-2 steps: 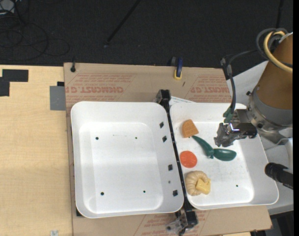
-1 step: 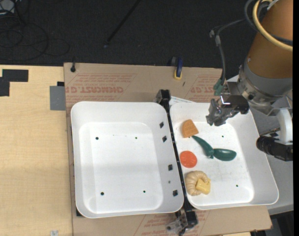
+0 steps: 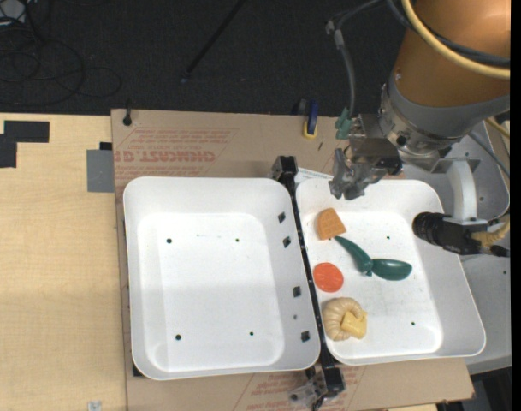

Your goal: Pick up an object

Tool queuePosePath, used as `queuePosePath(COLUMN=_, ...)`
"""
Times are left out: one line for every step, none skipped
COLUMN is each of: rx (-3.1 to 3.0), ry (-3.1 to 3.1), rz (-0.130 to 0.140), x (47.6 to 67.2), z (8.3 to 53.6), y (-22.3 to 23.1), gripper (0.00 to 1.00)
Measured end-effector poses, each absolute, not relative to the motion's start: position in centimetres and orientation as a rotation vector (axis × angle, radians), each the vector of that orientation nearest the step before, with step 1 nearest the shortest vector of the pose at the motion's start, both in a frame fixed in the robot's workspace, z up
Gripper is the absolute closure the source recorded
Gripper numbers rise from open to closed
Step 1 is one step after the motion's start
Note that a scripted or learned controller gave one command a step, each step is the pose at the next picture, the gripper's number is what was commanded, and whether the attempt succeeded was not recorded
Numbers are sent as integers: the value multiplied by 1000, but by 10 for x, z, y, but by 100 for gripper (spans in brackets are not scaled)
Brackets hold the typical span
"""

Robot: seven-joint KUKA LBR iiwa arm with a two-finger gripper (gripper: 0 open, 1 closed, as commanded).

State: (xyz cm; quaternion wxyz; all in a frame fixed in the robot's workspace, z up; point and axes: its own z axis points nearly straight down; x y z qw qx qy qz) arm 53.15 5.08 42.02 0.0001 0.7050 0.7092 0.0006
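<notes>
My gripper (image 3: 347, 187) hangs over the back left part of the right bin (image 3: 448, 332), its dark fingers pointing down with nothing seen between them. Just below it lies an orange wedge-shaped piece (image 3: 331, 223). A green spoon (image 3: 373, 260) lies slantwise in the middle of the bin. A round red-orange disc (image 3: 328, 276) sits near the bin's left wall. A cream knotted bun with a yellow piece on it (image 3: 344, 318) rests at the front left.
The left bin (image 3: 149, 229) stands beside the right one, joined by a black divider with clips (image 3: 296, 255). A black cylinder (image 3: 444, 229) juts in over the right bin's right rim. Brown board lies under both bins.
</notes>
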Motion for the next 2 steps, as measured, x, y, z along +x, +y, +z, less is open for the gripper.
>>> queuePosePath(rx=2213, ry=2230, rz=4, x=535, z=467, y=117, gripper=100)
queuePosePath(rx=2227, ry=2221, rz=-8, x=483, z=450, y=71, gripper=100)
